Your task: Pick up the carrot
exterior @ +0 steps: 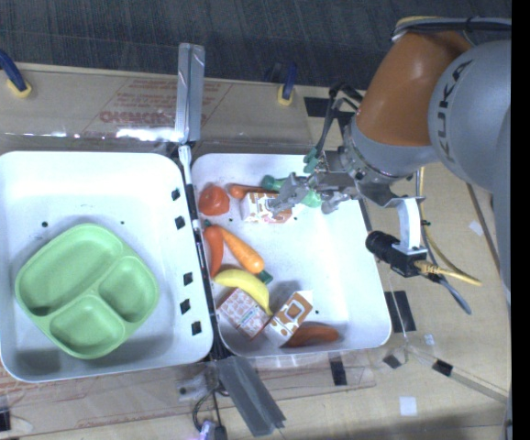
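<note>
While the arm hangs in from the right, here's the scene going left to right:

Left bin (8,246): shallow white tray with rounded corners, holding a light green plate (86,291) with three compartments, smooth plastic look, nothing in the compartments.

Divider (190,99): grey metal strip standing between the two bins.

Right bin (357,273): same white tray, this one is the cluttered one.

Carrot (233,248): orange, tapered, smooth, lying at a slant by the right bin's left wall, fat end up-left and narrow end down-right; it touches the banana just below it.

Tomato (214,200): round, red-orange, just above the carrot.

Banana (247,284): yellow, curved, near the bin's middle-left.

Cartons: two small printed boxes (242,313) and (289,313) by the front wall, with a reddish sausage-shaped item (311,335) beside them.

Back of bin: a small white packet (263,209) with red print, plus a thin orange-brown piece (245,190).

Gripper (294,193): over the bin's back part, well apart from the carrot; honestly can't tell whether the jaws are released or clenched.

Arm (412,90): grey with a glossy orange band.
</note>
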Available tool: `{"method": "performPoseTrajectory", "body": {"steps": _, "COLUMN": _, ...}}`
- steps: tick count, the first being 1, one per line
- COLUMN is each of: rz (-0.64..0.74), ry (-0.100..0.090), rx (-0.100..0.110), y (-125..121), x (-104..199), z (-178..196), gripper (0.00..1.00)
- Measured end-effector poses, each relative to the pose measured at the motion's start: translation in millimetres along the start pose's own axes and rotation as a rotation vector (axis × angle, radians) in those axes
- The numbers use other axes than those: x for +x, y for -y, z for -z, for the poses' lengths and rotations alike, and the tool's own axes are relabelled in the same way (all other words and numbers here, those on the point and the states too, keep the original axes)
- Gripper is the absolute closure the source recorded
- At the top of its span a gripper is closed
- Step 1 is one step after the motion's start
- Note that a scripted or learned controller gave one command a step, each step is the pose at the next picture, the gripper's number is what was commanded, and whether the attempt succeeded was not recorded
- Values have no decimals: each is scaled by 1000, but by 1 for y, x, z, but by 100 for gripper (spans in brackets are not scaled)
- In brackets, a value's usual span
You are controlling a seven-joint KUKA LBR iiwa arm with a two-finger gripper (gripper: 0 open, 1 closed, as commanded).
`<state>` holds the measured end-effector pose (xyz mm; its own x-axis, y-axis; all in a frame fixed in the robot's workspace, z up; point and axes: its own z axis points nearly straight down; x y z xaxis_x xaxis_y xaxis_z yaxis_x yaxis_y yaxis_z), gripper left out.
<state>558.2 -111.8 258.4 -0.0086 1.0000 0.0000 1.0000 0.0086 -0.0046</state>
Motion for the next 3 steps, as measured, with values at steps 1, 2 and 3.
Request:
{"method": "performPoseTrajectory", "body": {"steps": 1, "rz": 67, "ry": -1, "rx": 1, "y": 17, "x": 14, "z": -155, "gripper": 0}}
{"method": "performPoseTrajectory", "body": {"steps": 2, "rz": 71, "ry": 0, "rx": 1, "y": 17, "x": 13, "z": -145, "gripper": 100}}
{"method": "performPoseTrajectory", "body": {"steps": 3, "rz": -103, "ry": 0, "rx": -1, "y": -16, "x": 52, "z": -52, "gripper": 100}}
